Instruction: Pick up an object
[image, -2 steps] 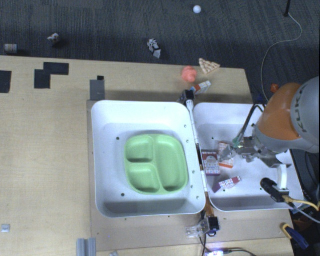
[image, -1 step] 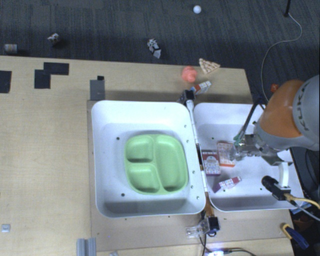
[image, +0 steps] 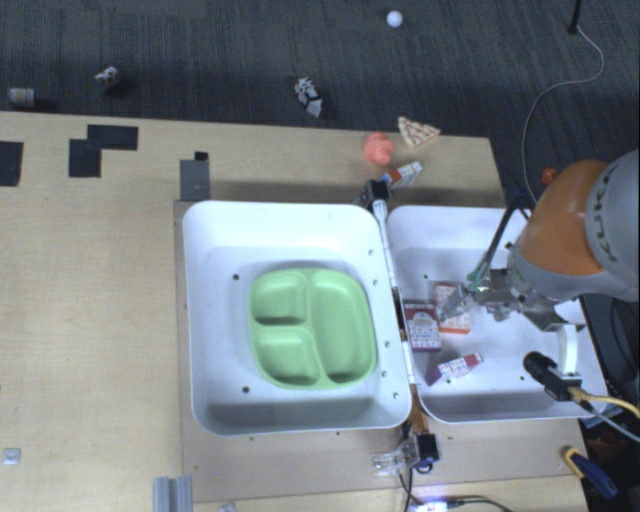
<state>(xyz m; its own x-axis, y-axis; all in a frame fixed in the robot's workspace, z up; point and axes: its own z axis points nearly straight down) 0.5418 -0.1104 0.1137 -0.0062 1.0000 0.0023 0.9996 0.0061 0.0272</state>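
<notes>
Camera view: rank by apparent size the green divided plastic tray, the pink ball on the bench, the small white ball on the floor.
1. Green divided plastic tray, by far largest.
2. Pink ball.
3. Small white ball, smallest, though it lies farther from the camera, so true size is unsure.

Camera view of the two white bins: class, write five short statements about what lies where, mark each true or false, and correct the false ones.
1. A green divided tray lies in the left bin. True.
2. The tray has two compartments. False: it has three.
3. The arm's hand is over the left bin. False: it is over the right bin, near the small packets.
4. A pink ball sits on the bench beyond the bins. True.
5. The small packets lie inside the green tray. False: they lie in the right bin, near its left wall.
</notes>
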